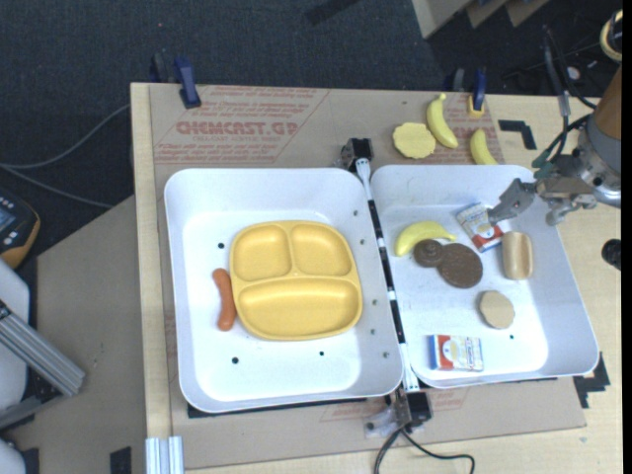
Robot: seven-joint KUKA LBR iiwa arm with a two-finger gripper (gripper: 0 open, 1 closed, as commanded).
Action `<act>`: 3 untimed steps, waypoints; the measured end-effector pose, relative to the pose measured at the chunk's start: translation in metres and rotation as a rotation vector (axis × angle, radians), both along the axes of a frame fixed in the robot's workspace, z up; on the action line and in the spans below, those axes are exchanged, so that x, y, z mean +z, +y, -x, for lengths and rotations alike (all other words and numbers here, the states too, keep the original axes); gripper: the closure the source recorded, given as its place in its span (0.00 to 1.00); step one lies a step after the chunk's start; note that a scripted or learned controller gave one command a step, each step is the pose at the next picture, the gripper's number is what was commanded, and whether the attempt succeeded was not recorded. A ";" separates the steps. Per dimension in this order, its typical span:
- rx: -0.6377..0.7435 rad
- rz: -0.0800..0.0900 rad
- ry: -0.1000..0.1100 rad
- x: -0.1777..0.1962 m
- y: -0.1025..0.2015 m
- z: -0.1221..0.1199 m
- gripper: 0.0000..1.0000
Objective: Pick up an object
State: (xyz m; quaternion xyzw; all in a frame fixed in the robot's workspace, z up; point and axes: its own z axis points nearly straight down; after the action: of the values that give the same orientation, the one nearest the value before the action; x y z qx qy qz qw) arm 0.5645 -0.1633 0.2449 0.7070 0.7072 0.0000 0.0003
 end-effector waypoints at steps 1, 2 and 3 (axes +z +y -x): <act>-0.002 -0.003 0.012 -0.112 -0.013 -0.009 0.00; -0.004 -0.003 0.010 -0.164 -0.022 0.056 0.00; 0.003 0.001 -0.003 -0.160 -0.004 0.013 0.00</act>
State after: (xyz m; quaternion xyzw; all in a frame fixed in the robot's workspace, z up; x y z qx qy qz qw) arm 0.5514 -0.1671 0.0847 0.7058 0.7084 0.0009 0.0018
